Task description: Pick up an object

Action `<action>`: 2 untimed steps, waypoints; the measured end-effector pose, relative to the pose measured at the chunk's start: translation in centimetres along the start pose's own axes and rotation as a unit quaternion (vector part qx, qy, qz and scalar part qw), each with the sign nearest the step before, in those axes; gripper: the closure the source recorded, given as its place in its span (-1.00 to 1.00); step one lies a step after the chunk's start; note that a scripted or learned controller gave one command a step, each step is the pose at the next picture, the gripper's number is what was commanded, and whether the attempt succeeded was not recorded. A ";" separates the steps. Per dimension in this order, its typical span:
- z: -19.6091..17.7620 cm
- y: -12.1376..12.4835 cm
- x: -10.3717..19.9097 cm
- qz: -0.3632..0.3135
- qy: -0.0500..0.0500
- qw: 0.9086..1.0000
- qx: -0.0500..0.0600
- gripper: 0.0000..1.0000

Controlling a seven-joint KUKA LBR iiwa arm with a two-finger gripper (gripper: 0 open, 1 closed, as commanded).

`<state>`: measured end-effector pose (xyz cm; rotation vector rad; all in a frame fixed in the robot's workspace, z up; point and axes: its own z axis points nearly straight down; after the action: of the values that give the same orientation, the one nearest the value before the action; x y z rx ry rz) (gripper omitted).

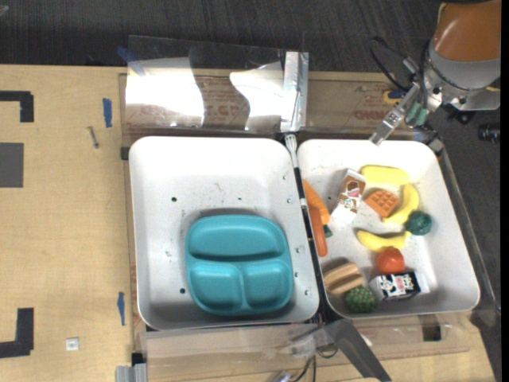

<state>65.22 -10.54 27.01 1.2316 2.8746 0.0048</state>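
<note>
Hovering over the far rim of the right bin (pixel 457 213), the gripper (pixel 395 122) hangs off the grey arm with its orange band (pixel 471 24), and nothing sits between its fingers; how wide they stand I cannot tell from this slanting look down. Everything worth grabbing lies inside that right bin. Near its far side rests a yellow banana (pixel 390 173), with a waffle piece (pixel 382 203) just beside it and a small white carton (pixel 351 192) on the side toward the left bin. An orange carrot (pixel 316 213) runs along the bin's wall next to the divider. Toward the bin's middle lies a second yellow piece (pixel 380 239), a dark green ball (pixel 420 224) touching its end. Nearer the bin's front edge sit a red tomato (pixel 390 259), a black-and-white box (pixel 396 286), a bread roll (pixel 342 276) and a green broccoli-like lump (pixel 360 299). Beside the right bin, the left bin (pixel 159 173) holds a teal divided tray (pixel 238 263), well apart from the gripper.
</note>
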 end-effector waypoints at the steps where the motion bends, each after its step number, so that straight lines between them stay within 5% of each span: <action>1: -1.1 0.5 1.9 -0.047 0.003 0.999 0.002 1.00; 2: -1.9 2.0 3.1 -0.093 0.002 0.996 0.001 1.00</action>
<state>64.52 -6.90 28.89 0.9618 2.9809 0.0028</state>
